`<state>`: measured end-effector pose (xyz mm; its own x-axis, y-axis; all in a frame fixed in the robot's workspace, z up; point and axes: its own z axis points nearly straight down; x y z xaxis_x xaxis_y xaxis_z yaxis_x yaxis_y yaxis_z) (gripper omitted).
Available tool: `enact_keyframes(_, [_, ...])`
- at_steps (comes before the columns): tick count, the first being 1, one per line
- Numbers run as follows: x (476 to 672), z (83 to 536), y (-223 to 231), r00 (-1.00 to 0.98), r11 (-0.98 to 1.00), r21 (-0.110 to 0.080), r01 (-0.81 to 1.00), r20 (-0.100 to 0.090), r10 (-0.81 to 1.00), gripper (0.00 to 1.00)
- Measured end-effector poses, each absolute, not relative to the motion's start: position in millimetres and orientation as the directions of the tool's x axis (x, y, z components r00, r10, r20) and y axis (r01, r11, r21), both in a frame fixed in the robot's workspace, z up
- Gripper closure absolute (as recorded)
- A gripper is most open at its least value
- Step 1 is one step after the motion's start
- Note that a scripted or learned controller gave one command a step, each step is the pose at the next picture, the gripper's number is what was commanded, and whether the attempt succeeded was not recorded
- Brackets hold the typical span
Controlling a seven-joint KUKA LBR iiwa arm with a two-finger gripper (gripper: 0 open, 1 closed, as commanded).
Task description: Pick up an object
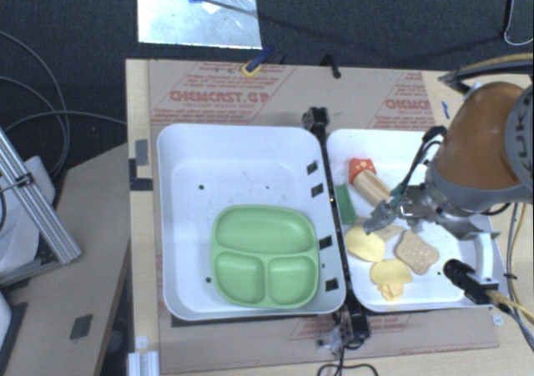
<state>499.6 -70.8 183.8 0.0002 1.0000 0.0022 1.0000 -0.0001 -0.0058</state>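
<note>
Reaching in from the right edge of the right bin (400, 149), the gripper (380, 218) hangs low over the middle of that bin, its tip slanting down toward the left. Whether it is released or clenched cannot be told from this angle, and nothing can be seen grasped in it. Its tip lies just beside the lower end of a tan cylinder (373, 188) and just above a pale yellow disc (365, 243); whether it touches either cannot be told.

The cylinder lies flat on the bin floor, left of centre and nearer the far edge. Its long axis runs on a slant, from the far left down toward the near right. An orange cap (361, 169) sits on its far end, so the capped end points toward the far left corner and the bare end points at the gripper.

The disc lies near the left wall, toward the near edge. A pale brown slice (416, 253) lies right of it, close under the gripper's body. A yellow lump (390, 276) rests by the near edge, between the disc and the slice. A small green piece (342, 202) lies against the left wall.

The arm (484, 141), with its orange band, rises over the bin's right edge.

A green tray (265, 255) with three compartments fills the near half of the left bin (242, 157)
</note>
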Motion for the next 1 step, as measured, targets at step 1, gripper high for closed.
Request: enact_keyframes(1, [484.9, 121.5, -100.0, 0.002, -0.002, -0.004, 1.0, 0.0, 1.0, 0.0])
